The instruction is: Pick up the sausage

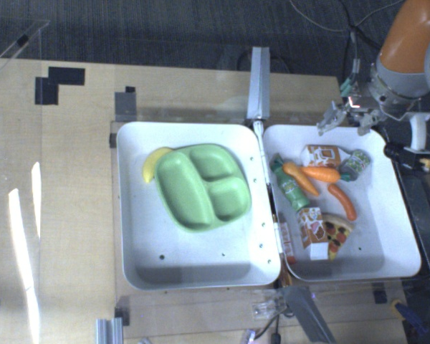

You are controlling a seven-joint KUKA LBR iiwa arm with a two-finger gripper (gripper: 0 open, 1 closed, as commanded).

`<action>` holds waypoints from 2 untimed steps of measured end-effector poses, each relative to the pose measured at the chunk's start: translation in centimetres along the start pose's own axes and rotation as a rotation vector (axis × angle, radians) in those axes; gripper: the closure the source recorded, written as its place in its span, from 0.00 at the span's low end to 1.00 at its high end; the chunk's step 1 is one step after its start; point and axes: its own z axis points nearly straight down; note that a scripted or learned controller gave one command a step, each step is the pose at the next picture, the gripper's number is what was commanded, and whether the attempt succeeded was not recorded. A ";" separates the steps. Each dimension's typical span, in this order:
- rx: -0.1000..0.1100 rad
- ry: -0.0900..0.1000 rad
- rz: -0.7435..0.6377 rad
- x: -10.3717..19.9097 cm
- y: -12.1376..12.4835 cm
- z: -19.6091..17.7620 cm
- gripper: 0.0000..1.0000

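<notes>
Now the smooth orange-red sausage (342, 201), a short curved cylinder, lies in the right white bin (401, 253) at four o'clock of the carrot (321, 173). Gripper (346, 118) hangs at bin's twelve o'clock, metal fingers spread, gripping nothing.

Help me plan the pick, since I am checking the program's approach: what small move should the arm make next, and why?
Probably carry the gripper toward the near side of the right bin and stop above the sausage. The gripper hangs over the bin's far rim, apart from the sausage, which lies free below the carrots. Nothing is between the fingers.
</notes>
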 end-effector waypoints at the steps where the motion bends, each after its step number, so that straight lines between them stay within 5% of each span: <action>1: -0.009 -0.003 -0.149 -4.2 -0.6 10.6 0.00; 2: -0.027 0.012 -0.175 -5.0 -7.4 13.7 0.00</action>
